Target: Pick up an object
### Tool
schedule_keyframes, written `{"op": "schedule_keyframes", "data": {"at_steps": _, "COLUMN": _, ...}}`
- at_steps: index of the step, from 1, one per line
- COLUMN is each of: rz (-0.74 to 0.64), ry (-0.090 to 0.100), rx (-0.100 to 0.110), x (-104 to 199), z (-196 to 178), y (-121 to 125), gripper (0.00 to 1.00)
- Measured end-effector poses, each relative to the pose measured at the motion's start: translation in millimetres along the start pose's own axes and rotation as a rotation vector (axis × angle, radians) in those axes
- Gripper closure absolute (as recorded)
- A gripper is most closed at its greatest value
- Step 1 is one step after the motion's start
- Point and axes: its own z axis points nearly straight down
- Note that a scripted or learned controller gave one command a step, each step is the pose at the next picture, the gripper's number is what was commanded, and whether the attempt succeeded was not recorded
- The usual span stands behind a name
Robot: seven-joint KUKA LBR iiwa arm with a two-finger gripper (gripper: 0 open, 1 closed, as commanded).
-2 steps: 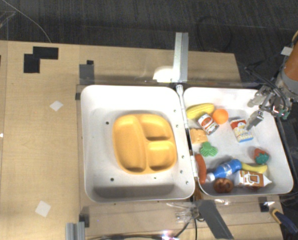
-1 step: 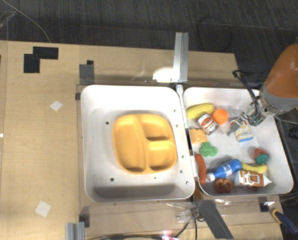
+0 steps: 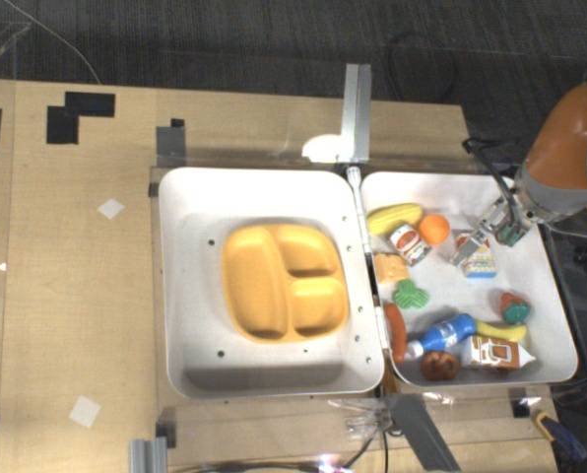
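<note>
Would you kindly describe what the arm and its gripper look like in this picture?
The arm is a rounded, bulky body with a broad orange band and grey casing toward the right edge. Black cables run beside it. The gripper is a small assembly of grey metal and dark parts with a touch of green.

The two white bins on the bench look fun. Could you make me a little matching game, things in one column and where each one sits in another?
Things:
1. yellow divided tray
2. blue bottle
3. orange ball
4. gripper

Places:
A. lower part of the right bin
B. over the right bin's upper right
C. middle of the left bin
D. beside the yellow corn, upper part of the right bin

Pairs: 1-C, 2-A, 3-D, 4-B
</note>
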Motion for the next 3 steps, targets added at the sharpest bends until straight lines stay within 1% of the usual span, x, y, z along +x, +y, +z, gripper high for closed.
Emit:
{"op": "schedule_keyframes", "data": {"at_steps": 1, "rz": -0.128, "ry": -0.001, "rx": -0.001, "x": -14.1, "z": -5.3, "y": 15.8, "gripper": 0.0}}
{"op": "schedule_keyframes", "data": {"at_steps": 2, "rz": -0.098, "ry": 0.002, "rx": 0.0, "x": 50.8, "z": -25.6, "y": -15.3, "gripper": 0.0}}
{"op": "schedule_keyframes", "data": {"at_steps": 3, "rz": 0.248, "ry": 0.002, "rx": 0.0, "x": 5.9, "z": 0.5, "y": 27.3, "gripper": 0.0}}
